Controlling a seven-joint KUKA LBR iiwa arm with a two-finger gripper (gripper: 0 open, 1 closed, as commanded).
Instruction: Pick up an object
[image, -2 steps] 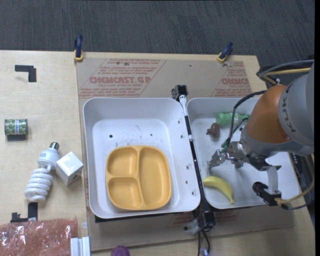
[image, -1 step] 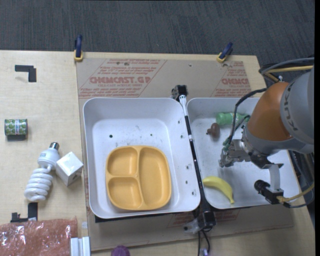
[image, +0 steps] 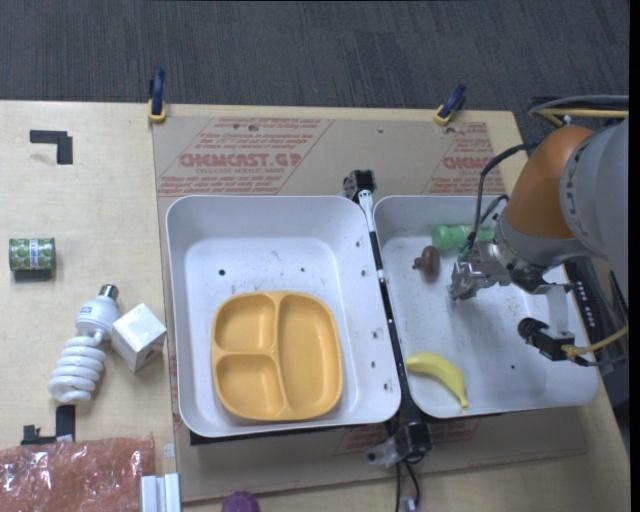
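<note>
Nearest the camera in the right bin (image: 560, 395) lies a banana (image: 440, 374), yellow and curved, close to the bin's near wall and towards its left side. Its long axis runs from upper left to lower right in the camera view, the darker tip pointing at the near wall. Left of it, in the left bin (image: 190, 330), sits a yellow divided plate (image: 277, 354) with three compartments.

Farther back in the right bin, the gripper (image: 466, 280) hangs low over the white floor, reaching in from the right below the arm's orange band. Whether it is spread or pressed together cannot be told from this angle; nothing is visibly between its tips.

The relation that matters is close by: a small brown object (image: 427, 260), rounded, perhaps a fig or a nut, rests just beside the gripper, to its left and slightly farther from the camera. Behind both, a pale green object (image: 451, 237) lies against the far wall, partly hidden by the arm.

Judging by nearness, the brown piece is the likeliest pick, a short shift left; the banana lies well apart towards the camera.
</note>
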